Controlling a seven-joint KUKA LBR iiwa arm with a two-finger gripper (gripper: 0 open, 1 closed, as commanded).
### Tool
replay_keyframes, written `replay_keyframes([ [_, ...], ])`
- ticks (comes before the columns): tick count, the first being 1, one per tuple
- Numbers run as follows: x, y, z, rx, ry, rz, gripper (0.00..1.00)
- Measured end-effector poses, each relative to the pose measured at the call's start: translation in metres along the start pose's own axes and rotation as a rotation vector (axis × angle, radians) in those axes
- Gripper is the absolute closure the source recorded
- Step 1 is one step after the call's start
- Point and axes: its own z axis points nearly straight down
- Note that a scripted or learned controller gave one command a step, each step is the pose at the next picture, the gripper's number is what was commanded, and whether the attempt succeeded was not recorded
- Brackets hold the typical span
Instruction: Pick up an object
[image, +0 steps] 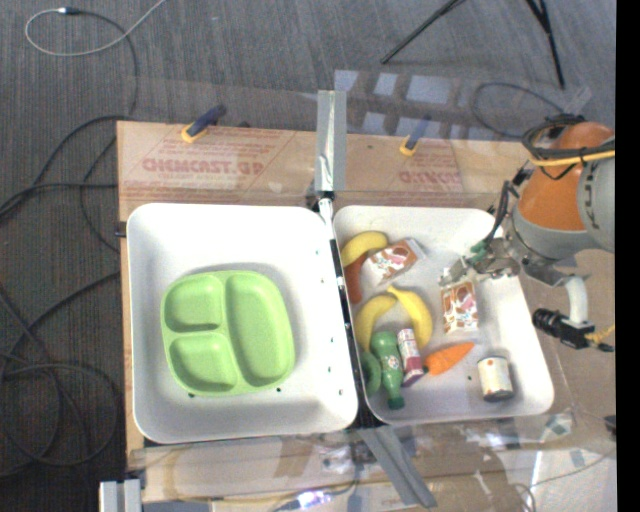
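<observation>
My gripper (468, 268) hangs over the right bin (530, 400), near its upper right part, reaching in from the right. Just below it a red and white snack packet (460, 308) lies flat on the bin floor. To the left are a banana (362, 245), another snack packet (391, 262) and a second, curved banana (392, 305). Along the front lie a green bottle (386, 366), a small red and white can (409, 355), an orange carrot (450, 358) and a pale tin (494, 378).
The left bin (150, 240) holds a green divided plate (228, 331). A ridge where the two bin rims meet (338, 300) separates the bins. Cardboard (200, 160) lies under the far edge, with clamps on it.
</observation>
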Motion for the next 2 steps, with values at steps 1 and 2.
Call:
replay_keyframes([
  [1, 0.03, 0.054, -0.087, 0.024, -0.001, 0.155, 1.0],
  [2, 0.098, 0.01, -0.098, 0.025, 0.002, 0.029, 1.0],
])
